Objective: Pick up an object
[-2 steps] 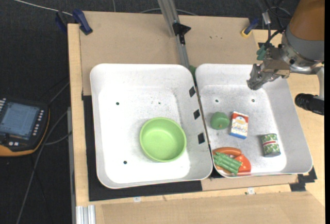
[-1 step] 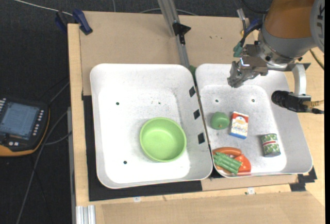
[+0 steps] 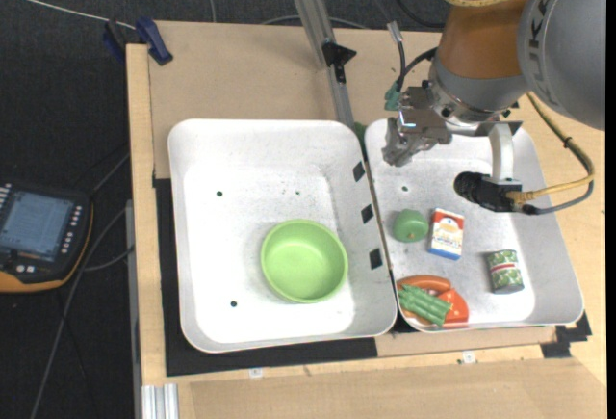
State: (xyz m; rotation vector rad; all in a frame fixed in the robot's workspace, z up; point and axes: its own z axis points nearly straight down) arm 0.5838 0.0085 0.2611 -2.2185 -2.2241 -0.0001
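Note:
My gripper [image 3: 399, 152] hangs over the far left part of the right bin [image 3: 549, 253], below the orange-banded wrist. Nothing shows between its fingers. Below it in the right bin lie a green apple-like ball [image 3: 411, 226], a small white and orange carton [image 3: 446, 234], a green can [image 3: 504, 272] and a red and green vegetable toy [image 3: 431, 301] in the near left corner. The gripper stands above and apart from the green ball. A light green bowl [image 3: 303, 260] sits in the left bin [image 3: 207, 176].
A metal post [image 3: 318, 22] rises behind the bins near the divider. Black clips [image 3: 367, 212] sit along the rim between the bins. A cable and black fitting [image 3: 486, 191] hang from the arm over the right bin. A handheld pendant [image 3: 34, 229] lies off the bench at left.

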